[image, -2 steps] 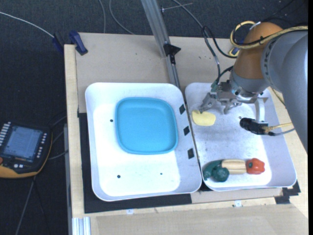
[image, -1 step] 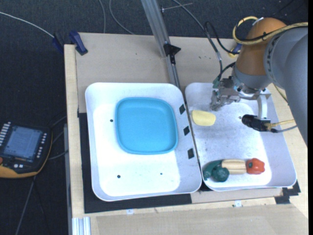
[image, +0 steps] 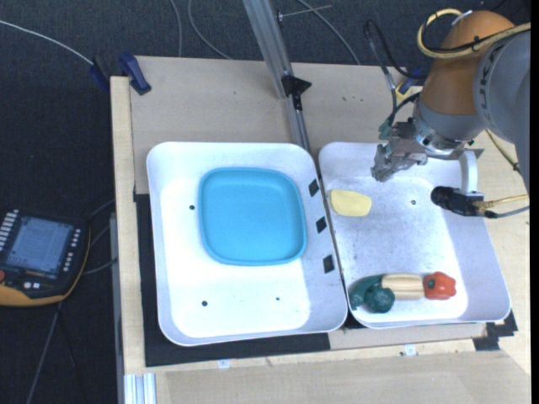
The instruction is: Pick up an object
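The gripper [image: 384, 172] hangs over the far part of the right bin [image: 472, 259], near its back wall; whether it is spread or pressed together I cannot tell, and nothing shows in its grasp. A pale yellow piece [image: 350, 203] lies just beside it; at the near wall lie three more objects — a dark green lump [image: 371, 296], a tan stick [image: 403, 286] and a red piece [image: 439, 285]; the left bin [image: 173, 251] holds a blue plate [image: 252, 215].

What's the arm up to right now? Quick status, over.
Gripper low over right bin, far end, nothing seen between fingers. Yellow piece nearest, untouched. Green, tan, red items clustered at near edge. Path clear.
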Action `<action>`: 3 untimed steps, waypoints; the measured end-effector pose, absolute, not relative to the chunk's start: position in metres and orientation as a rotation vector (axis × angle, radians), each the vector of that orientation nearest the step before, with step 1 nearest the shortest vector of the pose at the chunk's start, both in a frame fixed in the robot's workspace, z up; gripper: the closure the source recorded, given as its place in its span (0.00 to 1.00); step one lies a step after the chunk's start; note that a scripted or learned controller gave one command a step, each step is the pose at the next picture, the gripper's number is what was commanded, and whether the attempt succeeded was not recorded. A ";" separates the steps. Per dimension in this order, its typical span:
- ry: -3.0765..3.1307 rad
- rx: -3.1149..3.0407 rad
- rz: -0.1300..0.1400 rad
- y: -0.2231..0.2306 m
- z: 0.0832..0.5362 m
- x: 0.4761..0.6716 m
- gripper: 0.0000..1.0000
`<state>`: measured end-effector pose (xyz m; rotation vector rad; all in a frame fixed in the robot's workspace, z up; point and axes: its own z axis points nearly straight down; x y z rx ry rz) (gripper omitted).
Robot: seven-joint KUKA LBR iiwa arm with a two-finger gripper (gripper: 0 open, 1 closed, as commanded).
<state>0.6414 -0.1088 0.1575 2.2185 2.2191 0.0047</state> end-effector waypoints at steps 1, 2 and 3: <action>2.219 2.218 0.006 -0.108 0.213 0.652 1.00; 2.221 2.220 0.002 -0.108 0.229 0.653 1.00; 2.227 2.216 0.003 -0.052 0.237 0.649 1.00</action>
